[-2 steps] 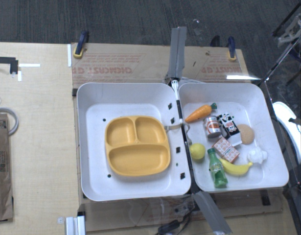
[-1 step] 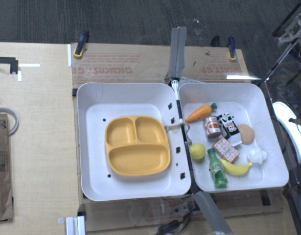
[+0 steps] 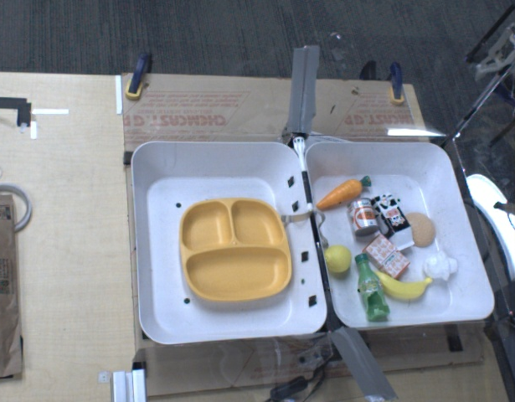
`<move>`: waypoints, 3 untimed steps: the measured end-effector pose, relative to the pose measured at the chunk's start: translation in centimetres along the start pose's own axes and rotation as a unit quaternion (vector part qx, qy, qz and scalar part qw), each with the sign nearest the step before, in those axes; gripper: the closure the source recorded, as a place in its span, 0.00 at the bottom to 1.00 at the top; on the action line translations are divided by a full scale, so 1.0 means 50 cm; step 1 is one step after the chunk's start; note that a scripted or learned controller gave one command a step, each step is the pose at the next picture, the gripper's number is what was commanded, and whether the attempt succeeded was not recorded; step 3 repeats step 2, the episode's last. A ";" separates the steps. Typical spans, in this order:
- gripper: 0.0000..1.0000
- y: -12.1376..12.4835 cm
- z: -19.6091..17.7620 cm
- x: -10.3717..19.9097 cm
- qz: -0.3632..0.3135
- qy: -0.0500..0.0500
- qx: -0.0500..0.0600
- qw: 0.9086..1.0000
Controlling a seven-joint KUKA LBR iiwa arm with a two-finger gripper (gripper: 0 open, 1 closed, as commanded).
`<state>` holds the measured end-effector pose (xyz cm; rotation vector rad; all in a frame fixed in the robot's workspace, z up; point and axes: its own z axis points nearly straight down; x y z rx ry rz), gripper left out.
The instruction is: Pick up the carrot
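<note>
Camera view: carrot [image 3: 339, 193] lies slanted in right bin [image 3: 458, 224], green top upper-right, tip lower-left.

Both bins are plain white, left bin [image 3: 157, 224] and right bin [image 3: 458, 249]. The tray [image 3: 234, 249] is a mustard yellow all over. The carrot [image 3: 339, 193] is bright orange with a little green top. The bottle [image 3: 373, 289] is clear green, banana [image 3: 405, 287] and lemon [image 3: 337, 260] are yellow, the can [image 3: 364, 216] silver with red, and the carton [image 3: 393, 216] black and white. The bench [image 3: 64, 224] is pale wood, with brown cardboard [image 3: 207, 115] printed in red letters.
</note>
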<state>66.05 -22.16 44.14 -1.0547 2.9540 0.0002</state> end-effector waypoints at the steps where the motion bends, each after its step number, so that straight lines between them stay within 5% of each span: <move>1: 0.00 0.000 0.000 0.000 0.000 0.000 0.000 1.000; 2: 0.00 0.008 0.001 0.009 -0.291 0.000 -0.002 0.957; 3: 0.00 0.008 0.001 0.009 -0.291 0.000 -0.002 0.957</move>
